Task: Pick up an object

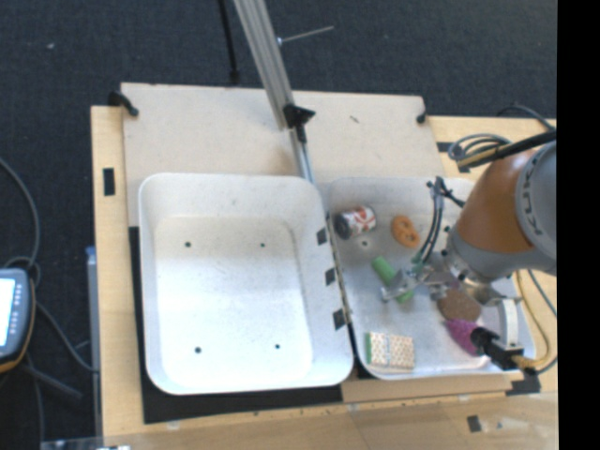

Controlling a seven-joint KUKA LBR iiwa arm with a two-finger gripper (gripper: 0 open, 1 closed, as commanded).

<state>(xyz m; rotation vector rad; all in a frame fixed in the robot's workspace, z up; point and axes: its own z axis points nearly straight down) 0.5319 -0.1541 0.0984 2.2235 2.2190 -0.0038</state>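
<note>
A green object [385, 272] lies mid-right bin [427, 371], just beside the claw [403, 291], whose grip state cannot be made out; a can [357, 220], orange piece [405, 230] and patterned packet [390, 350] surround it

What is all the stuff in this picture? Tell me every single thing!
White bins: two, side by side on the bench; left bin, right bin.
Small can: one, red and white, right bin's far left part.
Orange lump: one, right bin's far part.
Green object: one, middle of right bin, by the claw.
Patterned packet: one, pale checked, right bin's near edge.
Magenta object: one, right bin's near right.
Brown round object: one, above the magenta one.
Metal pole: one, grey, behind the bins.
Arm: one, grey and orange, from the right.
Claw: one, low over the right bin.
</note>
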